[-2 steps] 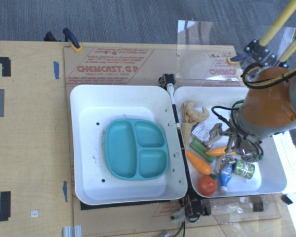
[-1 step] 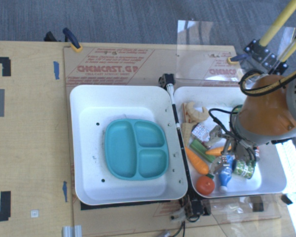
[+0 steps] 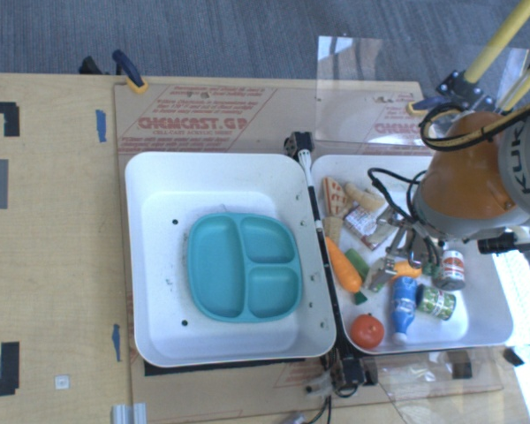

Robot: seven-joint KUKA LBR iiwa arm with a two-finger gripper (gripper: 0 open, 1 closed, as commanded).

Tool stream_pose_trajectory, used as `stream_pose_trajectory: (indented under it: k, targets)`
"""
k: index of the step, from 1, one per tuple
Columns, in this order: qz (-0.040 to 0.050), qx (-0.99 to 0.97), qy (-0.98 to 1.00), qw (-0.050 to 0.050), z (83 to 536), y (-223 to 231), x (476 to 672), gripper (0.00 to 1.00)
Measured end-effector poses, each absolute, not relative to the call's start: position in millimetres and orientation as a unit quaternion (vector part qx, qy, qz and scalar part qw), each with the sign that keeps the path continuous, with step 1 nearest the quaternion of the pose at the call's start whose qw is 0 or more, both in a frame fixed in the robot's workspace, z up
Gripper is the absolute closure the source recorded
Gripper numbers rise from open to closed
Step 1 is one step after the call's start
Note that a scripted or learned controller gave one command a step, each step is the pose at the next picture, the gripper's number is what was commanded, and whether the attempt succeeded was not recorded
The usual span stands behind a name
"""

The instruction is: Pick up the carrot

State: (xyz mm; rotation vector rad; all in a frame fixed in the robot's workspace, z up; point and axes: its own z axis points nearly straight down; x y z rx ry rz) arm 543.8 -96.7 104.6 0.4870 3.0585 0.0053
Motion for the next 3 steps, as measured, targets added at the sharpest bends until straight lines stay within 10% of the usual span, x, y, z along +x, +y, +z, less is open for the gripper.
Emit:
stream_pose_trajectory:
  k: [2, 3]
  targets:
    - [0.0073, 0.324, 0.946, 0.024, 104, -113, 523.5, 0.0]
    - [0.0071, 0.416, 0.909, 0.02, 104, -117, 553.2, 0.0]
